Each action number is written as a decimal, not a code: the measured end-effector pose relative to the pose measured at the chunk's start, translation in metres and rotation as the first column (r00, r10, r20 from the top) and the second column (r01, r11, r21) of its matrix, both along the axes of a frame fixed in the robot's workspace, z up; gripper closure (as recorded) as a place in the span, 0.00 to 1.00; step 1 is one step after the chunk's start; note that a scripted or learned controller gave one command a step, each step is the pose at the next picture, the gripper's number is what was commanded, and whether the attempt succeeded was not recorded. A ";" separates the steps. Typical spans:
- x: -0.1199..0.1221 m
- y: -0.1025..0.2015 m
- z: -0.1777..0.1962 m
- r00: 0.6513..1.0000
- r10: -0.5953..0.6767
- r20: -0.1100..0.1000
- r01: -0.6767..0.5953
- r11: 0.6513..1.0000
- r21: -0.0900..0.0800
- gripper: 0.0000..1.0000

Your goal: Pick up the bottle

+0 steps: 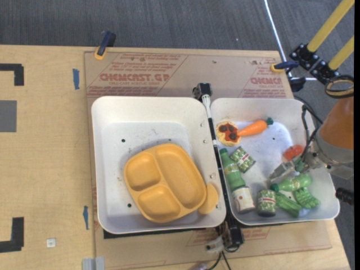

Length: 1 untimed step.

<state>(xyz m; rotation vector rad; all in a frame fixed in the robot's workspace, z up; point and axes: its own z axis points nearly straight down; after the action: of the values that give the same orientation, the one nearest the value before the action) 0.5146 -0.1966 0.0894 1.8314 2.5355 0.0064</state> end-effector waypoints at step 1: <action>-0.016 0.012 0.000 0.972 0.235 0.000 -0.235 0.972 -0.007 0.00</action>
<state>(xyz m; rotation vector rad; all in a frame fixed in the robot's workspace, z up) 0.4988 -0.1847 0.0893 1.5167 2.7304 0.0000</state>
